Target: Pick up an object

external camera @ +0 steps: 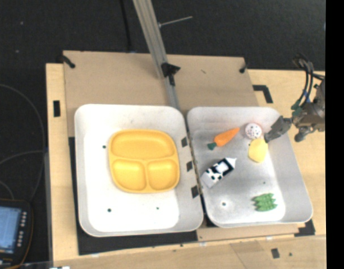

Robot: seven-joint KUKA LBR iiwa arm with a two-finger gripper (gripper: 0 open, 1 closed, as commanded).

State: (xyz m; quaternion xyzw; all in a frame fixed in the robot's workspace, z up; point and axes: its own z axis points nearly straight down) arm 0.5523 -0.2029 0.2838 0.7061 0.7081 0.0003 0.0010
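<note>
Yellow fruit (257, 150) lies just beside, perhaps touching, the fingers (277, 128)

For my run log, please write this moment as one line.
gripper: right bin edge, nothing held | nearest: yellow object | yellow tray: left bin

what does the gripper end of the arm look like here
The gripper is dark grey with slim fingers, on a blocky grey-brown wrist. Thin dark cables loop above the wrist, one with a small green bit. It's too blurred for markings.
</note>
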